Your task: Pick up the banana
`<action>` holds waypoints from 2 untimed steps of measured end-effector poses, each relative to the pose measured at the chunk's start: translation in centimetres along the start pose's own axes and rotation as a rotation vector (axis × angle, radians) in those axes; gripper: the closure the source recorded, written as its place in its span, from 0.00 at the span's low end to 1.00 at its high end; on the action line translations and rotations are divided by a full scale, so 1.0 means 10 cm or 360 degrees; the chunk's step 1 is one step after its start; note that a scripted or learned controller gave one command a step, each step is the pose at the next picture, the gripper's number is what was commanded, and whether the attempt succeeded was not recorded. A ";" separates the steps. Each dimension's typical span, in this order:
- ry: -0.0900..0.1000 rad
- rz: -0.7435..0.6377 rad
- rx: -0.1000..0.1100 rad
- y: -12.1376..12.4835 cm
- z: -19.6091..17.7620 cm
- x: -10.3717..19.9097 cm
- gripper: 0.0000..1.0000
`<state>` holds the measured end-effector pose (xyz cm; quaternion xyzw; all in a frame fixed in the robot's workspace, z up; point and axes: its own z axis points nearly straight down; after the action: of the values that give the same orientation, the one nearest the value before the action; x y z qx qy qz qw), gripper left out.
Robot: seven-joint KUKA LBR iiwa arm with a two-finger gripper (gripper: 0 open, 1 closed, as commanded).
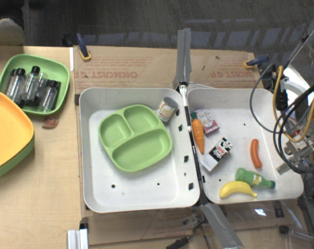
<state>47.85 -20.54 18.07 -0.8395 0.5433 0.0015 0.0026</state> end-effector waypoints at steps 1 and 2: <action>0.0000 -0.0436 0.0000 0.02 -0.27 0.03 1.00; -0.0003 -0.0879 -0.0002 -0.05 -0.12 0.08 1.00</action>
<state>48.60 -21.09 19.28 -0.9558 0.2940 0.0019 0.0028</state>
